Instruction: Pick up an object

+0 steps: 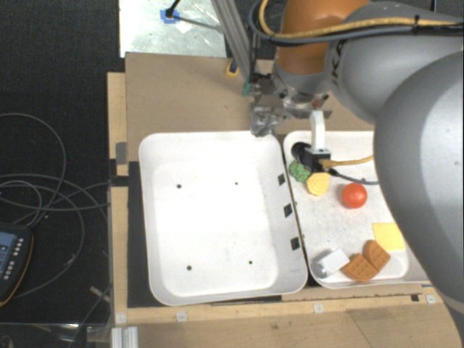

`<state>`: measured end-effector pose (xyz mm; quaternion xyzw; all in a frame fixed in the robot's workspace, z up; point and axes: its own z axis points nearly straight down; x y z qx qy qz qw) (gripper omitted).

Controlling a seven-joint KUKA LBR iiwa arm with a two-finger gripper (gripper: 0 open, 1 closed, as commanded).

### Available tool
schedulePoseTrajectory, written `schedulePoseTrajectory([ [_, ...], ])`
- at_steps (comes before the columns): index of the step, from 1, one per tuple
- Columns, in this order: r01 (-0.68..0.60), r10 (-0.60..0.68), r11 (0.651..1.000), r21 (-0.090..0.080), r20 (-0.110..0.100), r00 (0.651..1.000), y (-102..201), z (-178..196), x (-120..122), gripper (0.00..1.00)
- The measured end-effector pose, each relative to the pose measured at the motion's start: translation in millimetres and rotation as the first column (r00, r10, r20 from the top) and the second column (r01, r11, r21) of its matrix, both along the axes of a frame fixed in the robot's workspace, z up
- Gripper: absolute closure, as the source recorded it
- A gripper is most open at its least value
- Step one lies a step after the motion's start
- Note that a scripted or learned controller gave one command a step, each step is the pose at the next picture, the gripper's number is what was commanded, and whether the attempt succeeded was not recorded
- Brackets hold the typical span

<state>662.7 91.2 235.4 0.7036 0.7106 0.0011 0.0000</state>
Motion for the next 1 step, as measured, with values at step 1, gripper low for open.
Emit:
schedulePoseTrajectory([
  [1, 0.004, -0.004, 1.000, -0.001, 0.001, 1.000, -2.9, 1.0, 0.1, 0.00],
])
